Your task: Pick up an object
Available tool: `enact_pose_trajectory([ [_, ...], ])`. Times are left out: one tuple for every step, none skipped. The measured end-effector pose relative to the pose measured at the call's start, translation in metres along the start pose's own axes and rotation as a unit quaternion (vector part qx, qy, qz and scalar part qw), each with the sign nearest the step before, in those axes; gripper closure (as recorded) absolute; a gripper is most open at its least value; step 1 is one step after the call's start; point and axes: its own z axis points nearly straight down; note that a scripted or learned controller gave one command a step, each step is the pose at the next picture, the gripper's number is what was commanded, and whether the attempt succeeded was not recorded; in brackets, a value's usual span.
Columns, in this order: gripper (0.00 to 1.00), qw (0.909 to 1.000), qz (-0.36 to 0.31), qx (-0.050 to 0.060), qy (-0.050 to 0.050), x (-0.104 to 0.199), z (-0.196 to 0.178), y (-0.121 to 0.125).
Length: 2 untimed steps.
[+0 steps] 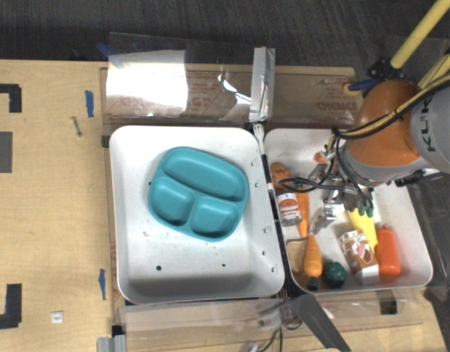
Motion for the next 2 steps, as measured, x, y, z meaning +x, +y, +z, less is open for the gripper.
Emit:
enact_pose_trajectory([
  [0.00,0.9990,0.045,0.000,-0.001,0.031,-0.001,-0.011],
  [0.00,0.9964,0.085,0.000,-0.002,0.052,-0.001,-0.033],
])
